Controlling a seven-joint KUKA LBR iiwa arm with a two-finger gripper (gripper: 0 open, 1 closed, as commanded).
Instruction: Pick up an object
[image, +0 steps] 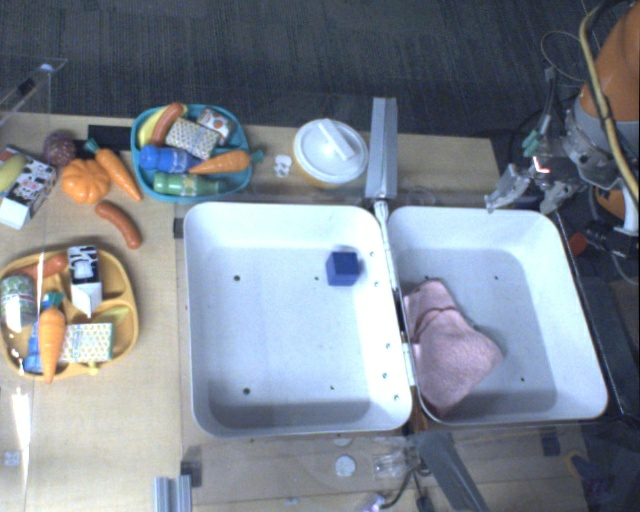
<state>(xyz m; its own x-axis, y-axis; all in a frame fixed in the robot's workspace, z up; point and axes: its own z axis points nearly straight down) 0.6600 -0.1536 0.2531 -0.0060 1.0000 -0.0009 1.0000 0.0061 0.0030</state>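
You have two candidates for picking. The first is a small blue cube (343, 267), sitting flat on the floor of the left bin (215, 330), in that bin's upper right part, a little above the centre of the frame; it is apart from the walls, with bare white floor all around it. The second is a pink cloth (447, 342), soft and crumpled, folded over itself in rounded layers. You see it in the right bin (560, 300), lower left part, lying against that bin's left wall and spreading toward the bottom wall. The dividing walls of the bins separate the two things.
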